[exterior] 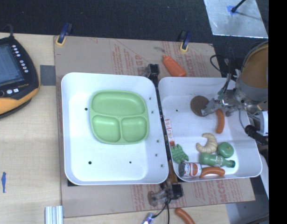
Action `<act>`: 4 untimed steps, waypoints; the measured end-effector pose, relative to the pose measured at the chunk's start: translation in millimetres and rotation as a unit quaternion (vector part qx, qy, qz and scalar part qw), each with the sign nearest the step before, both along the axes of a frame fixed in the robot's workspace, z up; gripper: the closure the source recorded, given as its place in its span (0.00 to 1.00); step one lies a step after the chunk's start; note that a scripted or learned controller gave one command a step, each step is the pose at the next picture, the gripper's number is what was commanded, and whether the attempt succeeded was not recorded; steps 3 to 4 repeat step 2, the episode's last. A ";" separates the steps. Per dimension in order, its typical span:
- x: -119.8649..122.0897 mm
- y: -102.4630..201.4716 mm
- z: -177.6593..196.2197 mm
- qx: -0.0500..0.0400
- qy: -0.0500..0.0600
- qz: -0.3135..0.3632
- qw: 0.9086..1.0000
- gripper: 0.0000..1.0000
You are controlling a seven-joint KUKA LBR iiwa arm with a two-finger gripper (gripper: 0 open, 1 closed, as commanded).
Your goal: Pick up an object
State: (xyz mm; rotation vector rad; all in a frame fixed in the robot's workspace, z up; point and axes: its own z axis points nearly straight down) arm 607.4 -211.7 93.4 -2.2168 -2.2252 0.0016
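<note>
- Lying nearest the camera, an orange sausage (pixel 186 215) is sitting outside the bins.
- Gripper (pixel 219 105) is hovering beside the hot dog (pixel 220 120) in the right bin (pixel 180 97), fingers looking spread.
- Likely light, smooth toy; grasping mid-length suits.

The arm (pixel 255 73) gets chopped off at the right edge. The claw (pixel 217 107) is too murky to read, and the bottom sausage (pixel 185 215) runs off the frame.

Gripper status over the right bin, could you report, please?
Gripper low in right bin, nothing visibly held. Sausage just beside it. Brown disc close alongside.
</note>
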 end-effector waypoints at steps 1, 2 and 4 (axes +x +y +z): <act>0.6 -0.1 11.1 0.000 0.000 0.001 1.000 1.00; -8.2 134.6 99.0 0.001 0.001 0.001 1.000 1.00; -8.2 134.6 99.0 0.001 0.001 0.001 1.000 1.00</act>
